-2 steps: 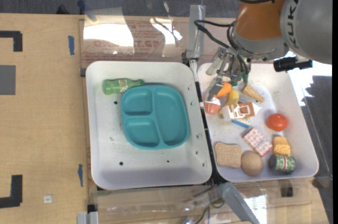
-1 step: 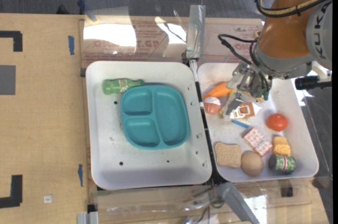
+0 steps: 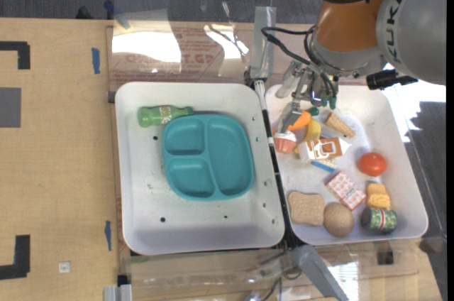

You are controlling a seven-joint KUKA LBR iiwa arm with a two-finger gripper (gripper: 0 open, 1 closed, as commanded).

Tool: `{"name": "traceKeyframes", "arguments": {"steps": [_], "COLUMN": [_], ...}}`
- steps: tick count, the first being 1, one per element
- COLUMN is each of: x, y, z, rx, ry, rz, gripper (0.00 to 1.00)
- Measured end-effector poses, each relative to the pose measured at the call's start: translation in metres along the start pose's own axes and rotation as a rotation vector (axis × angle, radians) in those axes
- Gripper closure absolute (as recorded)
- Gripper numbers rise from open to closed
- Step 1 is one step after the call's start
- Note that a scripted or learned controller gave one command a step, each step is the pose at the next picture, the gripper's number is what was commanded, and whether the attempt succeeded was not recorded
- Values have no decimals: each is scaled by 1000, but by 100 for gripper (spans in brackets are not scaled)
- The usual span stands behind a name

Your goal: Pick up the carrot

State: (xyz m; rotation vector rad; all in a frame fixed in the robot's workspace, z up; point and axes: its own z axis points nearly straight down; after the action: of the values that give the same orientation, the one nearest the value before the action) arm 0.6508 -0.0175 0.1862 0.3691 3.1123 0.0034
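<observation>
At the right bin's (image 3: 408,150) upper left corner the pincer (image 3: 306,102) hangs low over the toys; its thin metal fingers (image 3: 296,106) point down-left toward the carrot (image 3: 301,122); whether they are spread or closed, cannot tell, too cluttered; carrot lies orange and tilted just under the fingertips, close to or touching them, not clearly between them; beside it a small red-and-white cup (image 3: 285,143) against the bin's left wall; a carton (image 3: 323,149) with orange label just right of the cup; a pale cone-like piece (image 3: 339,124) right of the carrot; lower down a tomato (image 3: 372,164), pink checked packet (image 3: 346,189), bread slice (image 3: 306,208), brown round item (image 3: 338,219), green-labelled can (image 3: 381,219); left bin (image 3: 135,214) holds a teal divided plate (image 3: 208,155) and a green bottle (image 3: 163,115) lying at its top edge; both bins sit on the tan surface (image 3: 50,165).
</observation>
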Motion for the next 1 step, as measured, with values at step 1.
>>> {"name": "traceKeyframes", "arguments": {"steps": [1], "x": [42], "y": [-63], "z": [-1], "rx": [3], "ry": [2], "rz": [48], "gripper": [0]}}
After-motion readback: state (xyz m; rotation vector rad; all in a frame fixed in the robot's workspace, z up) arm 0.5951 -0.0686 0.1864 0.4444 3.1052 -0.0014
